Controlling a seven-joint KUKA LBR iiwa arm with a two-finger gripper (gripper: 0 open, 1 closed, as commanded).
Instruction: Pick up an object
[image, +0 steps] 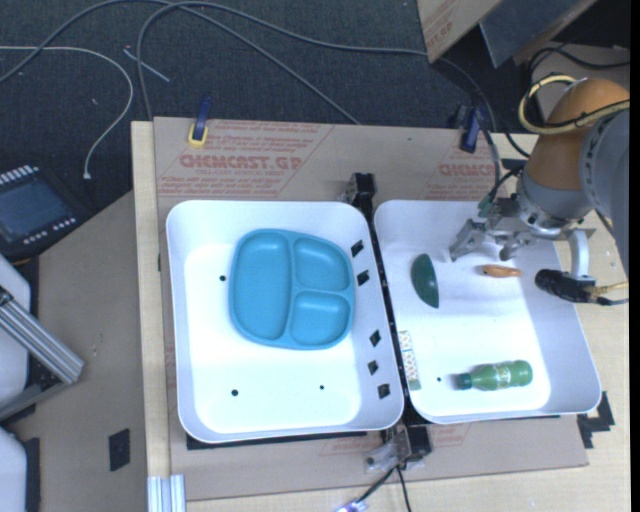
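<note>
My gripper (487, 243) hangs over the back of the right bin (560, 345), fingers spread open with nothing between them. Just in front of its fingertips lies a small orange stick-like object (500, 269). A dark green leaf-shaped object (427, 281) lies to the left of it, near the bin's left wall. Near the front of the same bin, a green bottle (495, 377) rests on its side.
The left bin (200, 330) holds a blue divided plate (291, 288). A black divider with clips (372, 300) runs between the two bins. Cardboard covers the bench behind both bins.
</note>
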